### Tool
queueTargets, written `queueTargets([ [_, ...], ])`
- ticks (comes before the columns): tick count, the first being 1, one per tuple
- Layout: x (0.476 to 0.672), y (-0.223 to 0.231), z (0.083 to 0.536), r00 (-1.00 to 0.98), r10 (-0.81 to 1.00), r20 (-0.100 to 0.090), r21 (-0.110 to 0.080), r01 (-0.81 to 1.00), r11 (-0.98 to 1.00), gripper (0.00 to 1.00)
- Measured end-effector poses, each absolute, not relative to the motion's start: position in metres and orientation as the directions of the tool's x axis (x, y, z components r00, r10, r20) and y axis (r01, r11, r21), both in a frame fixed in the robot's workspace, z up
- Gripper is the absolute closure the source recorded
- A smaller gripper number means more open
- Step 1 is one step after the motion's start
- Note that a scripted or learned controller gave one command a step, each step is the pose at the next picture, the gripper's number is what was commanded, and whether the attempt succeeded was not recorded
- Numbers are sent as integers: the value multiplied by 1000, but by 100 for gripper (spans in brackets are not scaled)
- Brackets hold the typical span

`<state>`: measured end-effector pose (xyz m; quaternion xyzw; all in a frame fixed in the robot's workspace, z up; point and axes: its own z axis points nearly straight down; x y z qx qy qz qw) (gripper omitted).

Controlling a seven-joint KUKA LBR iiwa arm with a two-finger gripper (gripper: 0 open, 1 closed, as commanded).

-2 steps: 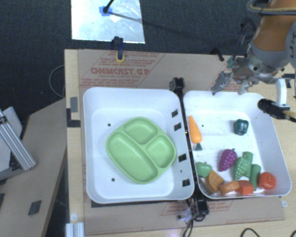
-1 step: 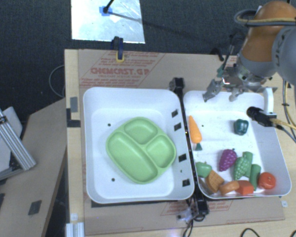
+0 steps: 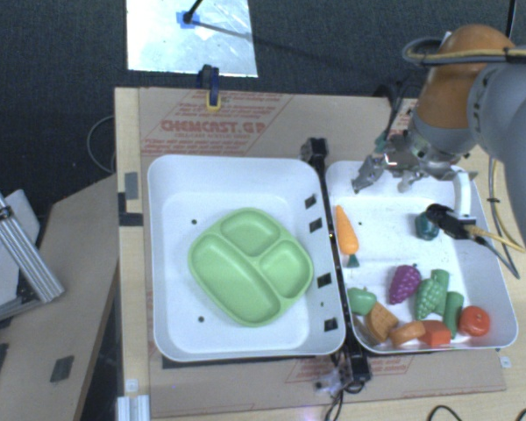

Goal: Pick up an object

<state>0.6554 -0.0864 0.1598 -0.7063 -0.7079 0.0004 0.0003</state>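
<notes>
— White plastic, two shallow bins on the bench. What did the left bin [image 3: 171, 235] hold?

— One item: a pale green divided plate [image 3: 250, 266], three compartments, lying flat near the bin's centre.

— And the right bin [image 3: 500, 288]?

— Toy food, several pieces. An orange carrot [image 3: 345, 229] lay at nine o'clock, against the wall shared with the left bin. A teal piece [image 3: 427, 226] sat at about two o'clock, touching a black fitting. A purple bunch of grapes [image 3: 404, 281] lay just below centre, with a green bumpy vegetable [image 3: 431, 295] beside it at its three o'clock. A red tomato [image 3: 476, 321] sat at five o'clock. Along the six o'clock wall: a green piece [image 3: 361, 301], a tan biscuit [image 3: 381, 323] and an orange piece [image 3: 409, 331], close together.

— The arm?

— Grey, orange band above the wrist, entering from three o'clock. The gripper [image 3: 387, 175] hung over the right bin's twelve o'clock edge, fingers spread apart, nothing between them. It stood well apart from the grapes and tomato; the carrot was the nearest item, at its seven o'clock.
</notes>
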Motion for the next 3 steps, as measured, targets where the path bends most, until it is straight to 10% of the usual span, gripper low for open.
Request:
queueTargets([
  [2,656,-86,83,-2,1000,0,-2,1000,2,0],
  [3,658,-87,96,-2,1000,0,4,1000,2,100],
])
